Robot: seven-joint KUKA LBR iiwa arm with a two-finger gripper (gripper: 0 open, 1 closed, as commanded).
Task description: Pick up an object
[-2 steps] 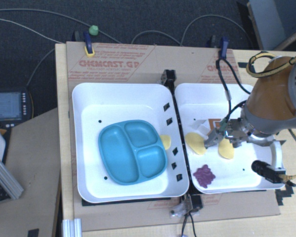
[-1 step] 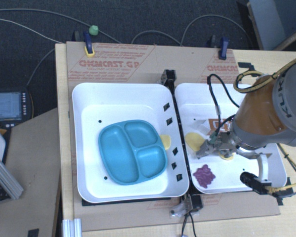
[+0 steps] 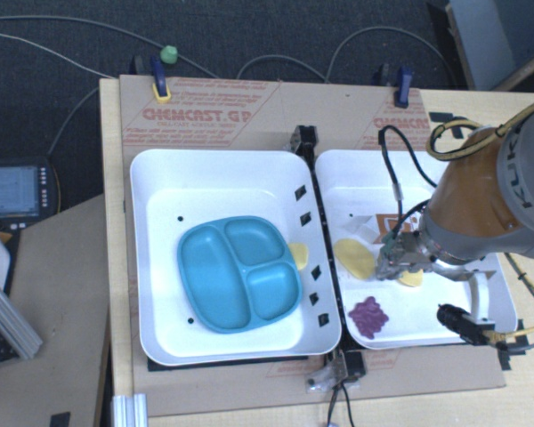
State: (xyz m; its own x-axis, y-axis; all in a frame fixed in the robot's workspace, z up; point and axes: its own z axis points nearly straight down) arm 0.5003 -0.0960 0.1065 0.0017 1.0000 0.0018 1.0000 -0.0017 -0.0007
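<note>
The arm reached in from the right and its gripper [image 3: 393, 263] was down inside the right bin [image 3: 427, 172], at the bin's middle, just beside the right edge of a pale yellow banana-like object [image 3: 355, 258] lying near the bin's left wall. A second small yellow piece [image 3: 412, 279] showed just right of the gripper, partly under the wrist. A purple grape cluster [image 3: 368, 317] lay near the front of the same bin, apart from the gripper. How far the claw was open could not be told, since the wrist body hid the tips from above, and nothing was visibly held. The left bin [image 3: 151, 238] held a blue divided tray [image 3: 238, 272] with a small yellow object [image 3: 298, 256] touching its right edge. Judgement: the step in hand was the descent or closing on the yellow object. To do it well, the claw would need to straddle the object across its narrow width rather than sit at its edge, go fully down to the bin floor before closing, and lift straight up. Risk: an edge contact could nudge the object toward the wall, and the smooth curved shape could squirt out.
</note>
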